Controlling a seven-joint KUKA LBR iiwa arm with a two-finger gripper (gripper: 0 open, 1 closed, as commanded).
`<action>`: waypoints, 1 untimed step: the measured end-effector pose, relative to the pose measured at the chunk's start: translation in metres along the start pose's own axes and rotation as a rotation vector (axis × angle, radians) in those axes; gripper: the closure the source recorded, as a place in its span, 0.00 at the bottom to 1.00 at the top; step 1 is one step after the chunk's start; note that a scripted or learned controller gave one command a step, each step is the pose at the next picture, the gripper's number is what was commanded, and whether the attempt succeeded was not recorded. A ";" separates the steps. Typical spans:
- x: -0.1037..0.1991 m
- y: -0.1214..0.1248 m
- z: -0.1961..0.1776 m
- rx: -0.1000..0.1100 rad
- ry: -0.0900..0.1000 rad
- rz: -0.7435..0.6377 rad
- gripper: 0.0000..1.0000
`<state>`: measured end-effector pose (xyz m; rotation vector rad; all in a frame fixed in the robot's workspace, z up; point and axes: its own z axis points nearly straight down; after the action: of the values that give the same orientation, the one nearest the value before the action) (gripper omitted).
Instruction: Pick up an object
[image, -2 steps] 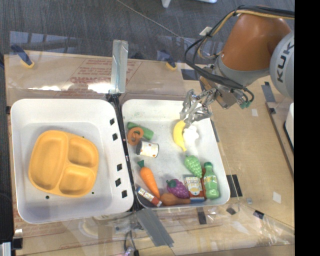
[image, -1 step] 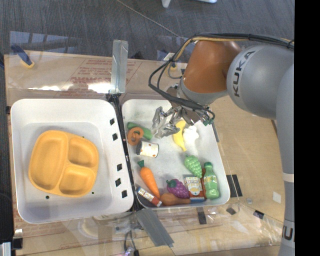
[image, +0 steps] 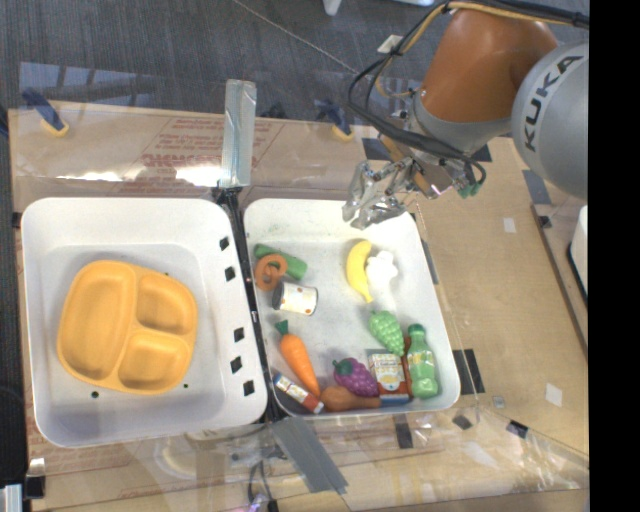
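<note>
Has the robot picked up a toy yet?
Not yet. The pincer hangs above the far edge of the right bin with no toy seen in it. The banana and carrot lie in the bin. Reaching down, grabbing and lifting are all left.

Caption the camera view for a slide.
Gripper above the right bin's far edge, near a banana; yellow tray in left bin.
</note>
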<state>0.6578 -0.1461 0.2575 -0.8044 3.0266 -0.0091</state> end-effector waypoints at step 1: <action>0.033 -0.055 0.044 -0.007 0.005 -0.319 1.00</action>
<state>0.6573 -0.2106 0.2135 -1.2782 2.8675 -0.0027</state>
